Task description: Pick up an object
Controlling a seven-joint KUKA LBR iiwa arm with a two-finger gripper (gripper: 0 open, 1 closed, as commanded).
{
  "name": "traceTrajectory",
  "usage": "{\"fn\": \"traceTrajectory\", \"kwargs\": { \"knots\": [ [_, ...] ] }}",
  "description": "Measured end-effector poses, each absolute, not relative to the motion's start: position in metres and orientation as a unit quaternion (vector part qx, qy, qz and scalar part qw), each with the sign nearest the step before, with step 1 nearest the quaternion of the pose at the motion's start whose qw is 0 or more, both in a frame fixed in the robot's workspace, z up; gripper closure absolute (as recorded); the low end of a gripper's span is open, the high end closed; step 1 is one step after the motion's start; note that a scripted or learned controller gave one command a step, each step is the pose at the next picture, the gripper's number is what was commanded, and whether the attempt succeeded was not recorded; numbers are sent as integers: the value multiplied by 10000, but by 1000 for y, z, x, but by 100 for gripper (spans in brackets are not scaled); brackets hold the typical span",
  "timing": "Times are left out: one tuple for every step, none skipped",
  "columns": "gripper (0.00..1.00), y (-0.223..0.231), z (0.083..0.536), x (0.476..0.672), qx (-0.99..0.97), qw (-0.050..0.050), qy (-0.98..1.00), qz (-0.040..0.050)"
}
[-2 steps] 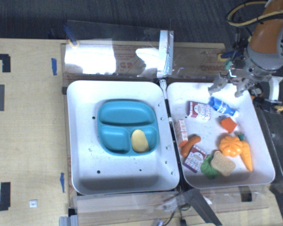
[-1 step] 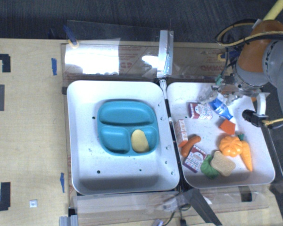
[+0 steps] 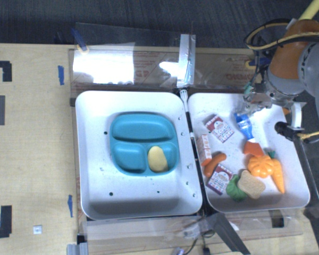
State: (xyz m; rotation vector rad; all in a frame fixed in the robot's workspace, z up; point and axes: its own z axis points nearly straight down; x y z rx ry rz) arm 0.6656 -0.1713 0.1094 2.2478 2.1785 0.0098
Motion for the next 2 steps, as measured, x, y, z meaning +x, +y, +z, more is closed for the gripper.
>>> {"fn": "traceTrajectory", "kwargs": {
  "knots": [
    [100, -86, 203, 664, 7161, 8, 6979, 17],
    [100, -85, 202, 666, 6486, -4, 7611, -9]
  ]
}}
